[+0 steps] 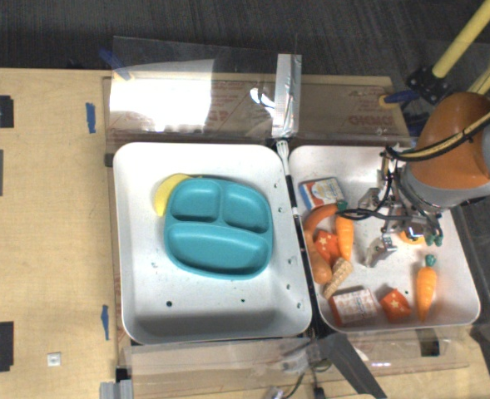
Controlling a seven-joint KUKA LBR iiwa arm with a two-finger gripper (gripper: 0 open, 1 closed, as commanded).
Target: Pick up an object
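My gripper [392,243] hangs low over the middle of the right bin [465,306], coming in from the right under the orange wrist band. A small orange thing [412,238] lies right beside it, partly hidden by the gripper body. Just left of the gripper, an orange carrot [344,235] stands next to a red piece [326,244]. Another carrot with a green top [426,286] lies to the lower right. A red strawberry-like toy [396,304] and a small labelled box [354,305] rest near the bin's front edge.
The left bin [136,306] holds a teal divided plate [220,225] with a yellow object [168,191] poking out from under its far left corner. In the right bin, a white and blue packet [321,191], an orange sausage shape [317,217] and a corn piece [338,278] line the left wall.
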